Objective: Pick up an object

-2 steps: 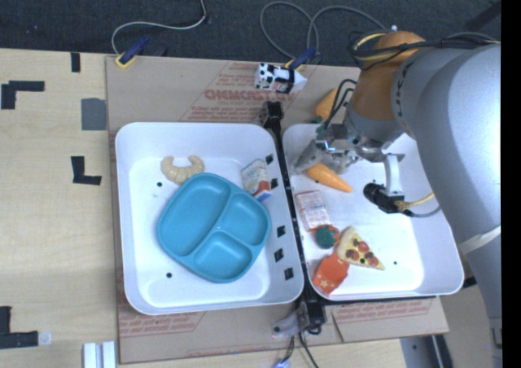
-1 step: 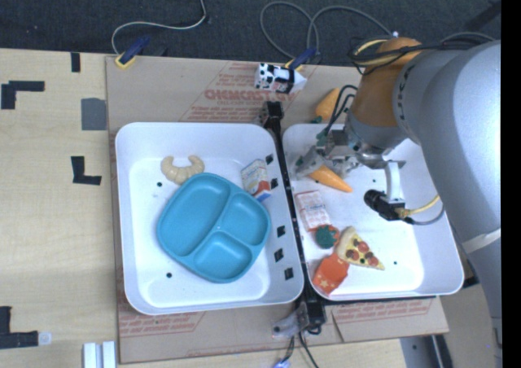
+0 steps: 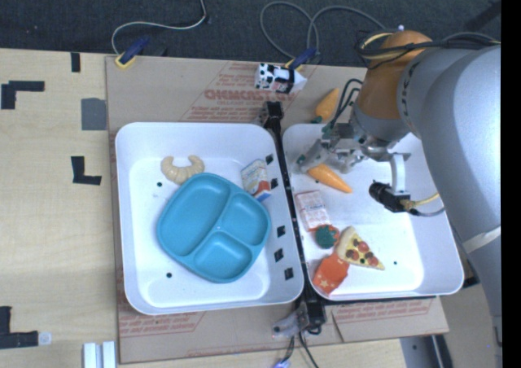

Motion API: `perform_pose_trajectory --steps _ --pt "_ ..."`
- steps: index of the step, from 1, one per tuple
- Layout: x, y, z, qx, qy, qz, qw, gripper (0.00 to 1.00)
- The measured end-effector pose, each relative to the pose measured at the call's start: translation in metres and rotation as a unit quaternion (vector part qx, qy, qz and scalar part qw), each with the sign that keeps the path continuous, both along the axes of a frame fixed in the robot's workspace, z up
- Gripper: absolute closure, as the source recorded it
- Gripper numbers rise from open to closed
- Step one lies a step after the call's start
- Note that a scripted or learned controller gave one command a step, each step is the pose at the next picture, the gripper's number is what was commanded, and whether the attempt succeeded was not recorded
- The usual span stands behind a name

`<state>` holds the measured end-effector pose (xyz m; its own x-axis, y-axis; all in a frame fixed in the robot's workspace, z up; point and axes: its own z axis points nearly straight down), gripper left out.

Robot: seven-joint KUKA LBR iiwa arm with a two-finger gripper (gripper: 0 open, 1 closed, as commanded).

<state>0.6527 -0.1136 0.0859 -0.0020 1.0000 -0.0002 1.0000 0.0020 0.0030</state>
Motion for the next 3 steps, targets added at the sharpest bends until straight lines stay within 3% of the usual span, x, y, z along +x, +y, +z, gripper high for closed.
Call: perform_pose_trajectory --steps 1,2,3 --pt "-0.010 0.016 0.000 -0.0009 0.001 -0.001 1.0000 0.00" --pt "0.008 0.016 -0.001 -0.0001 0.001 0.000 1.0000 0.00" --pt "0.011 0.016 -0.001 0.0000 0.001 0.000 1.0000 0.00"
